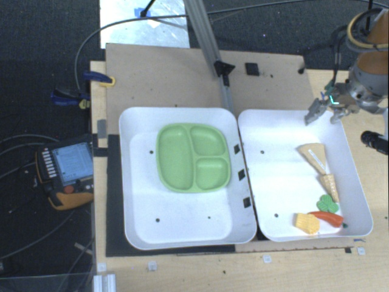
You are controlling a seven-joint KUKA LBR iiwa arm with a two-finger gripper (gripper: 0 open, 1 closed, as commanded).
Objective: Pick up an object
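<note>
Up at the top right, the gripper (pixel 325 111) hangs over the back rim of the right bin (pixel 273 163). Its two fingers (pixel 313 113) are spread apart, and nothing sits between them. The arm (pixel 368 53) comes in from the right, grey with an orange band.

Two white bins sit side by side on the bench (pixel 170 78). The left bin (pixel 140 218) has a green plate (pixel 193 157) in it. The plate has three parts, one big and two small.

The right bin has the toys, all on its right side and well apart from the gripper. A tan wedge (pixel 313 155) lies highest. Just below it is a cone (pixel 330 186). Near the front corner are a green piece (pixel 327 203), a red carrot (pixel 328 217) and a yellow corn (pixel 307 223), all close together.
</note>
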